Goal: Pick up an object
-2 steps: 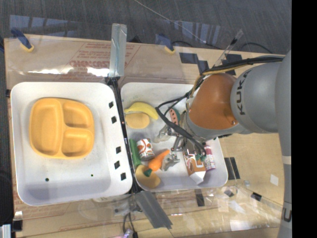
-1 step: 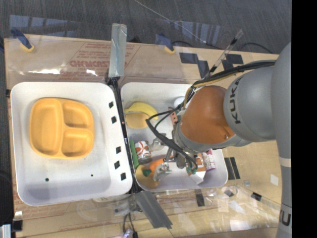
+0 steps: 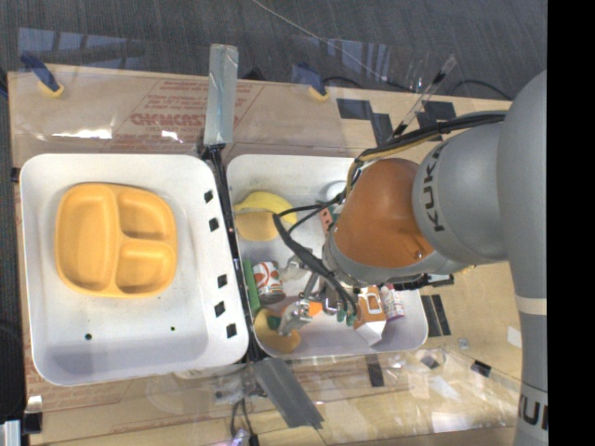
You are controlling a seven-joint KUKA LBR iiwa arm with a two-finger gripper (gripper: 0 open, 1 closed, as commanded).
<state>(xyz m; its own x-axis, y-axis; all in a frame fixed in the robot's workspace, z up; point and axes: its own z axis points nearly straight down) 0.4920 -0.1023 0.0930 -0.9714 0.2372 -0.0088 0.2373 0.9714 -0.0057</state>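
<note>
End effector (image 3: 299,316) low over cluttered right bin (image 3: 307,167).

Cardboard-covered bench (image 3: 139,110) with two white bins, left bin (image 3: 37,249) and right bin (image 3: 297,167), side by side.

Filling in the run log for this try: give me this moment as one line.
arm: over right bin | gripper: low among clutter by small can | grasp: unconfirmed | left bin: yellow divided plate
</note>
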